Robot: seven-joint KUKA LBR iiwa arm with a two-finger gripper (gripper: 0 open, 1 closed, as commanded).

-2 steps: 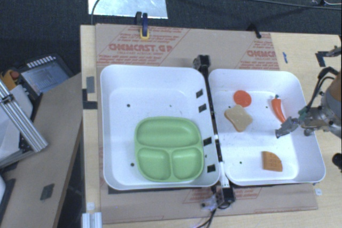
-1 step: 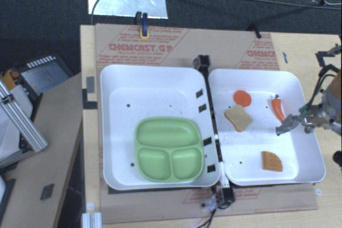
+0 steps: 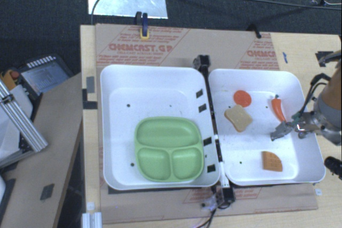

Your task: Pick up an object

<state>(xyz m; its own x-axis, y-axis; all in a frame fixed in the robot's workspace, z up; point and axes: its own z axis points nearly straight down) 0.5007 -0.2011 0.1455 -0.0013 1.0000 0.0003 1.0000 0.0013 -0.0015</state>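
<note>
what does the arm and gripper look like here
At the camera view's right edge, the arm is grey with a brownish-orange patch above the wrist and a dark cable looping beside it. The gripper is small, dark grey metal, with thin fingers.

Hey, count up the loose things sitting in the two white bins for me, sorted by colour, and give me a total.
Green: 1, the divided tray in the left bin
Red: 1, the round slice
Orange: 2, the carrot and the wedge
Tan: 1, the bread slice
Total: 5

The grey arm reaches in low from the right, its claw (image 3: 280, 133) pointing left and slightly down
</note>
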